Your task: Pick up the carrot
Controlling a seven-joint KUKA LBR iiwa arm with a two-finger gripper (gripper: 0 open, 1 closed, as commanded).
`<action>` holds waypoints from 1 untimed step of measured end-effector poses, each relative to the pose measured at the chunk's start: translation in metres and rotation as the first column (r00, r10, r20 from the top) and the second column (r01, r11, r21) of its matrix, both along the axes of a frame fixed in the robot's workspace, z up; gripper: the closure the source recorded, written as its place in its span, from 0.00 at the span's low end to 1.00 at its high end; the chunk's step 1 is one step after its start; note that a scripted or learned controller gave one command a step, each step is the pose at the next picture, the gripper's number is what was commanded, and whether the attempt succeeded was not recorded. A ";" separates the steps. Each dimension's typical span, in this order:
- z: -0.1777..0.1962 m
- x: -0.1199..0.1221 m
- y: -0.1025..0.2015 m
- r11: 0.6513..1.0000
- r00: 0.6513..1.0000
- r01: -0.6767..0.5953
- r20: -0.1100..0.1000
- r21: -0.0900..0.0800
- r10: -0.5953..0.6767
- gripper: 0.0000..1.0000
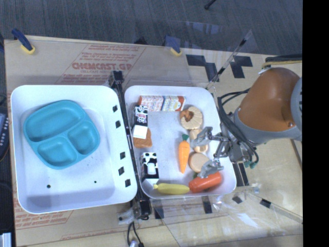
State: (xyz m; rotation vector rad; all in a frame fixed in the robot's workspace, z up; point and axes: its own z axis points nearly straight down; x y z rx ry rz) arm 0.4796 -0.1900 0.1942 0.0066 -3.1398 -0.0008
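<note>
The carrot point(183, 156) lies lengthwise in the middle of the right bin point(167, 175), narrow end toward the bottom of the view, untouched on the bin floor. The gripper point(209, 149) hangs just to its right, over the bin's right side, and its fingers look spread — one tip up near a pale round piece point(196, 135), the other down by a tan disc point(198, 162) — with nothing between them.

The main risk is the crowding. The carrot sits just beside the tan disc and near the red sausage-like piece point(206, 181) and the banana point(172, 188) along the bottom wall. If the fingers come down where they hover now, I judge they would close on the disc or the pale piece rather than the carrot — a wrong pick. Shifting toward the carrot, one finger has to slip into the thin gap between carrot and disc; if it lands on top of either, the carrot may roll aside or get pushed toward the cow-patterned block point(149, 164). The tapered shape could also squeeze out of a grip taken near the thin end.
</note>
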 end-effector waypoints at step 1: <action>-0.102 0.031 0.033 0.998 0.998 -0.055 0.004 0.000 0.055 0.00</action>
